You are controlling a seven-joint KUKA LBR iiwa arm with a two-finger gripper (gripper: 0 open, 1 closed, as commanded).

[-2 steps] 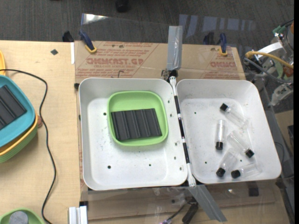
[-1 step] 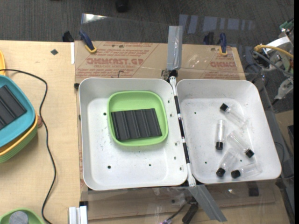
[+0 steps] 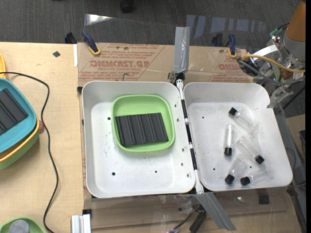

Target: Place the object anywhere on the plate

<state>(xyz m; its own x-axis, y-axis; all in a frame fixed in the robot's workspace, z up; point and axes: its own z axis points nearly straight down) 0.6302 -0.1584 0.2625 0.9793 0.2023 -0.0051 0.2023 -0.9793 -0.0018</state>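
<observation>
- The green plate (image 3: 143,124) sat in the upper middle of the left bin (image 3: 95,178), with a dark ribbed pad (image 3: 141,129) covering most of its floor.
- Bare bin floor lay open below the plate and in narrower strips along its left and right sides.
- Right of the plate, past the divider between the bins, clear vials (image 3: 243,144) with black caps lay scattered across the right bin (image 3: 204,130).
- The arm (image 3: 295,33) stood well above and right of the plate, beyond the right bin's far corner.
</observation>
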